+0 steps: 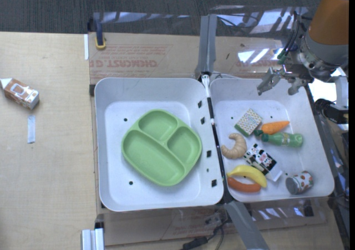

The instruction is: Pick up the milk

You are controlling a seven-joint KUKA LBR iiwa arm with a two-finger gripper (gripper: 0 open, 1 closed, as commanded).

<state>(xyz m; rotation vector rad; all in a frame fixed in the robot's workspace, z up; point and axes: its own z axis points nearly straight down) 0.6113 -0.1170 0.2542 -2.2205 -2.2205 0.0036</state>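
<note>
I see the gripper [281, 82] hanging wide open over the right bin's [318, 132] far edge, well apart from the milk [259, 159] among the toys.

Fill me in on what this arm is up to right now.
The arm's hand hovers over the back edge of the right bin, holding nothing. The milk carton, cow-patterned, lies untouched in that bin among a croissant, a banana, a carrot, a green bottle and a small can. The left bin holds a green divided plate.
</note>
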